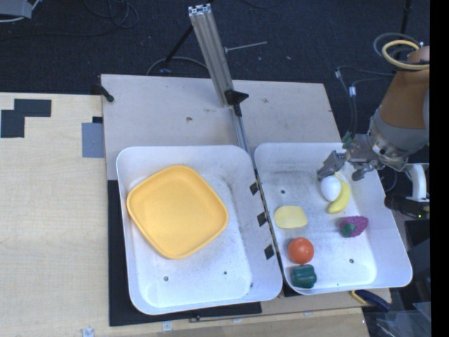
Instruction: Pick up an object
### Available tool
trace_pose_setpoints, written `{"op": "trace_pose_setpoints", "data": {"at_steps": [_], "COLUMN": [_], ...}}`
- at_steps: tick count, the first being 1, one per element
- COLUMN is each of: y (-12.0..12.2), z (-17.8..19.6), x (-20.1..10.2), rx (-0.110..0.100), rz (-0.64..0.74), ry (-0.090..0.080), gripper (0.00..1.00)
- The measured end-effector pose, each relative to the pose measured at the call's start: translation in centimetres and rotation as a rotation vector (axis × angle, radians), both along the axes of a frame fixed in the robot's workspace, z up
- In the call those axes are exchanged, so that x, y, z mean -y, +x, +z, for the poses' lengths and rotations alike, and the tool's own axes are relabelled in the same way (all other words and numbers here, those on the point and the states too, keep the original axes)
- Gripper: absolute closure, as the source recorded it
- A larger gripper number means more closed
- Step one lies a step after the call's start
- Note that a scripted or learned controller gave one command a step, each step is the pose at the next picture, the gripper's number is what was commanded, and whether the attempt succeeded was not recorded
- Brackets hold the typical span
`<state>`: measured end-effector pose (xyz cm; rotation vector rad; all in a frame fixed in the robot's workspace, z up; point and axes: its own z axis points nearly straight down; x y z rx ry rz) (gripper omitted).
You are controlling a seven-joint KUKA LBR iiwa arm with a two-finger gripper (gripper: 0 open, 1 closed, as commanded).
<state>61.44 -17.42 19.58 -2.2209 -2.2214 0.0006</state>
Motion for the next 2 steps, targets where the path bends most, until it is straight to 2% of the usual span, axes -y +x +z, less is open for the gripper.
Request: {"op": "trace_pose_setpoints", "data": {"at_steps": [1, 2], "y": [0.0, 0.0], "z": [-6.3, -10.6], "x": [0.0, 0.0], "rx": [-0.004, -0.001], "rz": [0.001, 0.001], "ry": [0.001, 0.000], "gripper": [0.00, 0.00]}}
